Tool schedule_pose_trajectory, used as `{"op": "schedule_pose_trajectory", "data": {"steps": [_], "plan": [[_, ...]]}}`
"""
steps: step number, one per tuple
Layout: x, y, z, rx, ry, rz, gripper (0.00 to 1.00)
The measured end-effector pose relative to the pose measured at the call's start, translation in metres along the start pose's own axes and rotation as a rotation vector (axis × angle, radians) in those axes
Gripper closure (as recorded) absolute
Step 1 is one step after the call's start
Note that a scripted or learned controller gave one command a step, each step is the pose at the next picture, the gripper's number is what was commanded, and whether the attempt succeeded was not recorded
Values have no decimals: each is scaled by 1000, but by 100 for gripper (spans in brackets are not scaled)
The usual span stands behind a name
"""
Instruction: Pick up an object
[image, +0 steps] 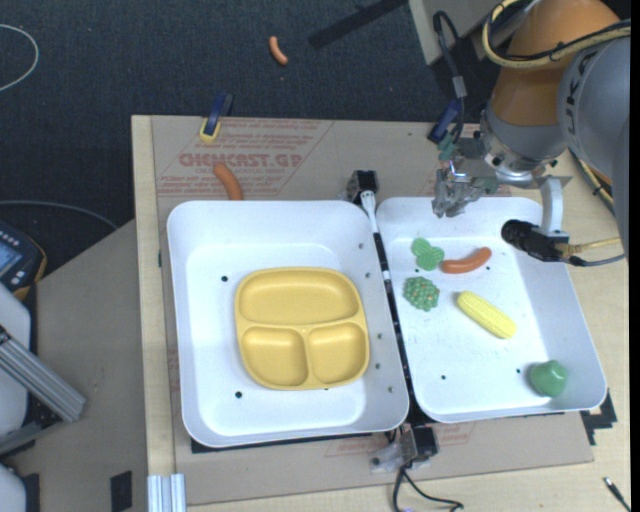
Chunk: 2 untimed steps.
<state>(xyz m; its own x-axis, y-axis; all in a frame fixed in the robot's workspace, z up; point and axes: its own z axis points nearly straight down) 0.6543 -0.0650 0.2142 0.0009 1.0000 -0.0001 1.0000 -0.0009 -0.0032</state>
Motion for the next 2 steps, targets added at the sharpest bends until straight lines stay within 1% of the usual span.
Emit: {"op": "schedule_pose_trajectory", "data": {"steps": [1,2], "plan": [[-1,8,-17,-7,-1,-3,100],[-10,-4,-7,0,0,0,100]]}}
